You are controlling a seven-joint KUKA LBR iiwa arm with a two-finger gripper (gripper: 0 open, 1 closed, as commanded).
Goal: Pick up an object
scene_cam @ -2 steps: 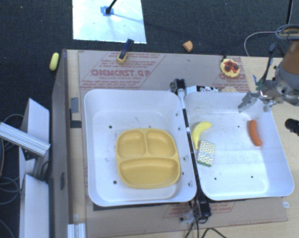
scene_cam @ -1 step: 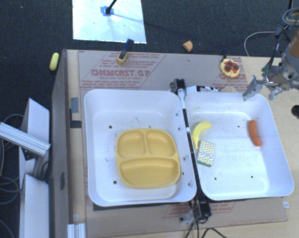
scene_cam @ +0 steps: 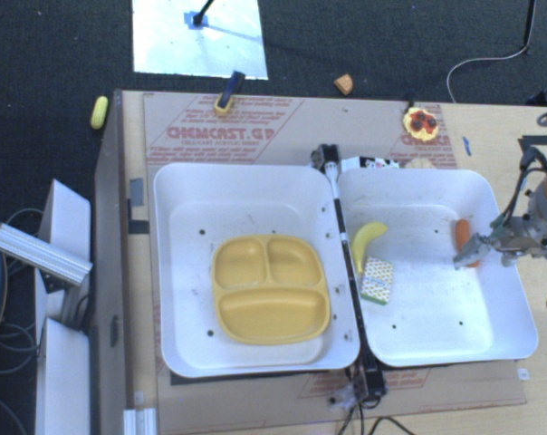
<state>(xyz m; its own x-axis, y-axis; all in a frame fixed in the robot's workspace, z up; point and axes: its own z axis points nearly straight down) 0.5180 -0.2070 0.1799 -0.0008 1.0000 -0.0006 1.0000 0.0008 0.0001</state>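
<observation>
Your gripper point(scene_cam: 473, 250) sits right at the carrot point(scene_cam: 462, 236) by the right bin's point(scene_cam: 436, 352) far wall; I cannot tell its grip. Next: confirm hold, then lift straight.

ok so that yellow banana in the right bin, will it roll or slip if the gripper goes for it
The banana looks curved, so it probably pivots rather than rolls far. Its smooth surface suggests it may slip between fingers. It lies near the bin wall and close to a small patterned packet, so a push could jam it there.
</observation>
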